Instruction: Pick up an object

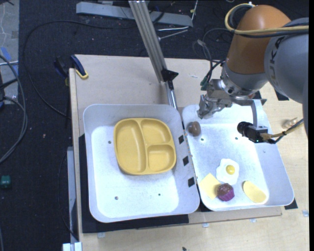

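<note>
Far left of the gripper (pixel 207 111), a yellow divided tray (pixel 145 146) lies flat in the left bin (pixel 98 196), clear of the work. Just below-left of the gripper, a small brown object (pixel 194 128) sits by the right bin (pixel 274 162) wall: likely the target. Gripper hangs over that corner, nothing between its jaws; spread cannot be told. Further below: fried egg (pixel 228 170), purple piece (pixel 225 192), two yellow slices. Pale wooden bench (pixel 113 78), dark floor, loose cables.

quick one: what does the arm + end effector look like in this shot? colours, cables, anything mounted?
Grey KUKA arm with a rounded orange band above the wrist, looped by a yellowish cable. Below sits a metallic grey wrist block with thin dark wires. The end effector is small, grey metal. A black module hangs off a bracket beside it.
</note>
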Controlling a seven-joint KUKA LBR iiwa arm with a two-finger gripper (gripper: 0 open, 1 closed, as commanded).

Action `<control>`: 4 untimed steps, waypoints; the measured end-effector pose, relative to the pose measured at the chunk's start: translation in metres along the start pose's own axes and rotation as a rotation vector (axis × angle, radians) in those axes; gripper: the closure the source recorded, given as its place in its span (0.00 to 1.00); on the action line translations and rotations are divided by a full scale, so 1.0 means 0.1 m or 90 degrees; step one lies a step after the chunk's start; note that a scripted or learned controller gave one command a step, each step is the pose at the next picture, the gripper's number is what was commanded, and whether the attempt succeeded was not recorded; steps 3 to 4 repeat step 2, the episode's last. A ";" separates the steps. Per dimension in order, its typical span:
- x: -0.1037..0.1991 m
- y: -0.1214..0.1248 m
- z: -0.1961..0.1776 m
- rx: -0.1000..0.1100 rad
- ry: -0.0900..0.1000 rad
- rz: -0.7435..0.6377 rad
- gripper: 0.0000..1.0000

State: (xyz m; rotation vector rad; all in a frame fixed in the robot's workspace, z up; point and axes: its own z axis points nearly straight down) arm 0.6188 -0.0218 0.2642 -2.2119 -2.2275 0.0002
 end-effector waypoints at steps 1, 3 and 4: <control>0.39 -0.31 0.02 0.001 0.000 0.000 1.00; 0.84 -0.62 0.26 0.002 0.000 0.000 1.00; 0.84 -0.62 0.26 0.002 0.000 0.000 1.00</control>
